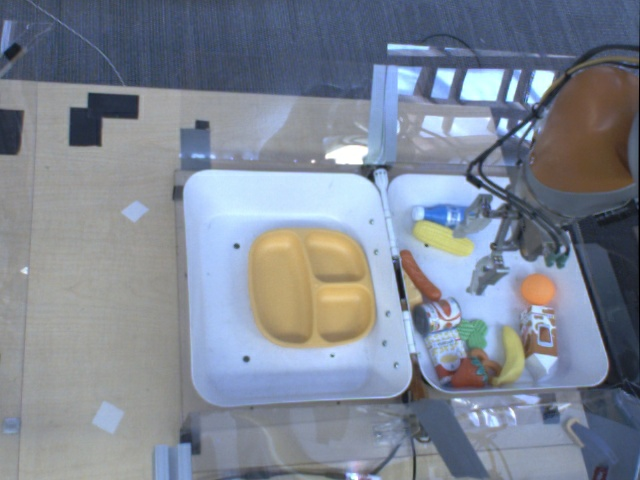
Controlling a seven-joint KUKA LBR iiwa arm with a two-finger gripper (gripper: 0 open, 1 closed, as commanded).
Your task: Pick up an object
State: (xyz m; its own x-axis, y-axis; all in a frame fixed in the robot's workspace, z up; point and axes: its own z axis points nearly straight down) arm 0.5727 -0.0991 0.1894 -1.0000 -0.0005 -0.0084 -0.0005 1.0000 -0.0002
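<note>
Camera view — tool (493, 260) hangs above the right bin (590, 363), fingers seemingly apart, grasping nothing.

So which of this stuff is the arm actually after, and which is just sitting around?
Part of the job:
tool, hanging over the right bin
corn cob
blue bottle
orange ball
banana
sausage
can
small carton

Just lying about:
yellow divided plate in the left bin
black tape marks on the bench

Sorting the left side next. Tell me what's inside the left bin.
The left bin holds one yellow divided plate with three compartments, nothing visible in them. Whatever lies beneath the plate is covered.
</note>
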